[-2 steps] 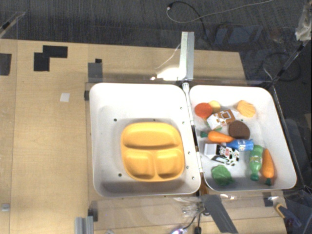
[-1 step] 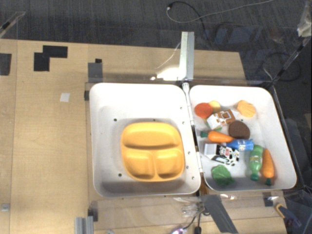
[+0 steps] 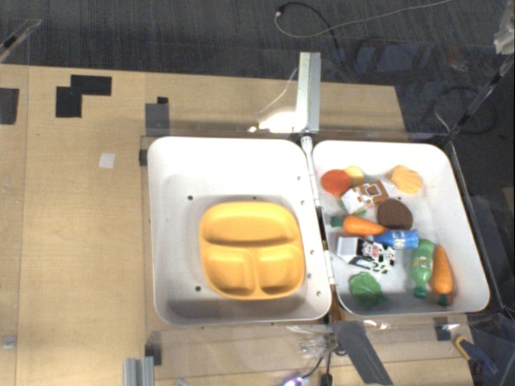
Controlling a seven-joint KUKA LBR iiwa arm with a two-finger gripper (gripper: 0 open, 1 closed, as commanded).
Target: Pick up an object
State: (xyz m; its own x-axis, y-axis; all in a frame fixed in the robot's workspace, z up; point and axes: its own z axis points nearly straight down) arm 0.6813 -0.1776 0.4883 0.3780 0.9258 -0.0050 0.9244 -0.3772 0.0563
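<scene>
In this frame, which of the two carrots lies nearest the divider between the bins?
The carrot lying crosswise mid-bin, beside the brown round piece. The other carrot lies lengthwise by the green bottle near the right bin's outer wall.

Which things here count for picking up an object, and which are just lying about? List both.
For the job: carrot, green bottle, brown ball, tomato, broccoli, all in the right bin.

Lying about: yellow tray, left bin, cable.
</scene>
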